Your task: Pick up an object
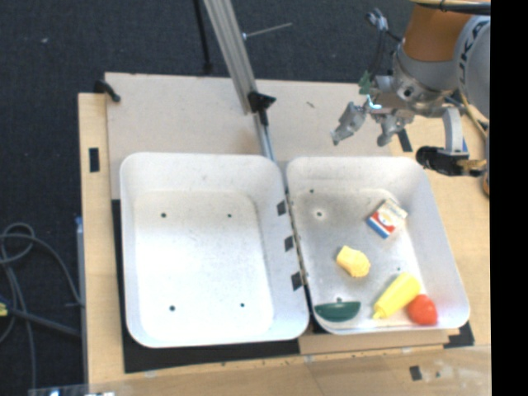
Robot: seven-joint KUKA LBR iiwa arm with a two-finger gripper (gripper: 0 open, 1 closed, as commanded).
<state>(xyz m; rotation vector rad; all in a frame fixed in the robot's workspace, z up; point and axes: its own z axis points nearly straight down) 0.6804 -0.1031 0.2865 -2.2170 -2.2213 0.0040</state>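
Objects Lay in the Right Bin, Gripper Open Above Its Far Edge

Objects for picking sat together in the right bin (429, 221), the one nearer the arm. A small white carton (386, 219) with red and blue markings lay toward the far right part of the bin floor. Nearer the middle rested a pale yellow lump (353, 261). Along the near wall, a dark green piece (338, 309) lay against the rim, a longer yellow object (396, 294) lay at a slant just right of it, and a red-orange rounded piece (422, 309) sat beside the yellow one's lower end, close enough that contact could not be ruled out.

The left bin (132, 221) stood alongside, the two rims meeting at the centre.

The arm (437, 23), grey with its orange band, reached in from the right. Its gripper (369, 129) hung above the bench (181, 114) just past the far rim of the right bin, well apart from every object. Its fingers (347, 127) were spread, with nothing between them.

A slanted metal post (231, 48) rose from the bench behind the bins.
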